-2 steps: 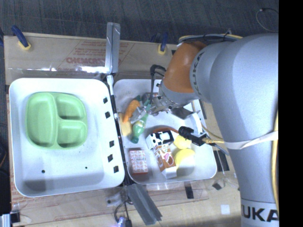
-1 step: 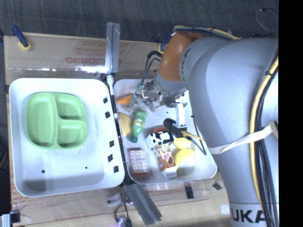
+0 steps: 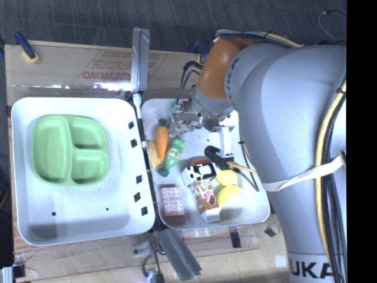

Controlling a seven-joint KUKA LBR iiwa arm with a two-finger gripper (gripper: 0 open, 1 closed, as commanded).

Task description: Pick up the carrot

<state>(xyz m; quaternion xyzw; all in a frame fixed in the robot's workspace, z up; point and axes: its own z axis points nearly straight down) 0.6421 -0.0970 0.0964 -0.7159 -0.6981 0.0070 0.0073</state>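
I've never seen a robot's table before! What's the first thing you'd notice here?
First, the big grey arm with its orange band, reaching in from the right over the right-hand bin. Its pincer hangs just beside the orange carrot near that bin's left wall, with a green bottle lying next to the carrot. In the left-hand bin sits a bright green divided plate.

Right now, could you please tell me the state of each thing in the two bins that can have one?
Carrot: lying in the right bin, by its left wall, not lifted.
Green bottle: lying on its side, beside the carrot.
Green divided plate: flat in the left bin.
Small carton: lying down.
Gripper: low over the right bin, just right of the carrot's top.
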